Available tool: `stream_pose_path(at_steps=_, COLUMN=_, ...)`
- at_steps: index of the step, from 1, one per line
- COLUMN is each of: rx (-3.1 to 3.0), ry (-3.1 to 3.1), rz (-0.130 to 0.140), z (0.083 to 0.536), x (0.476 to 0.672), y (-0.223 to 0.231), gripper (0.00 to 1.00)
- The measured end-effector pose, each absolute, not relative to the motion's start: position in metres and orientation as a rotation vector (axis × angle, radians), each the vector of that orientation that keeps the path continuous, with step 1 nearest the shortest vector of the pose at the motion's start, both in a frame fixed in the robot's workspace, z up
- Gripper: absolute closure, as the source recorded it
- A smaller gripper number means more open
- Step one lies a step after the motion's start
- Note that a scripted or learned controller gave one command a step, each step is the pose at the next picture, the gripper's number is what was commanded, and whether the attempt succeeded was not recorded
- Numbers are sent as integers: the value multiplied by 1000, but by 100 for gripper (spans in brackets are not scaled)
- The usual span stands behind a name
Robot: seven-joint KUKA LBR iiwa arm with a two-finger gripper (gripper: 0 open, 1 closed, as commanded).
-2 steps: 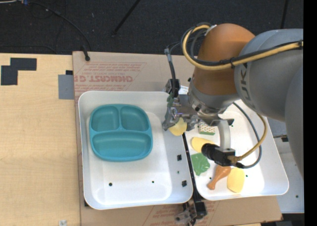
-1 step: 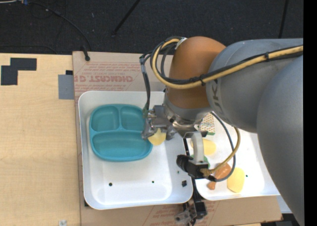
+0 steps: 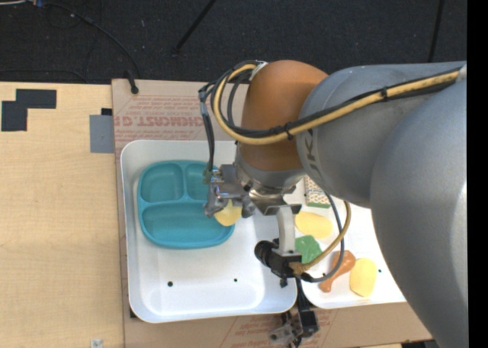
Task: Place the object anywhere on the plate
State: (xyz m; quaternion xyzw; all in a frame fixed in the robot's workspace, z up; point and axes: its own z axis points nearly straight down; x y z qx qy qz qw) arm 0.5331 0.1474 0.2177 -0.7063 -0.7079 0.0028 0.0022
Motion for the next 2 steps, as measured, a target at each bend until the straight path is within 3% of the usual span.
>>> stream_pose_path(at_steps=1, rx=-2217, ry=-2220, rz=8, z=218, x=526, y=154, gripper=100)
stream_pose_path(at_steps=2, rx=-2218, ry=-2220, rz=9, z=218, x=526, y=154, gripper=0)
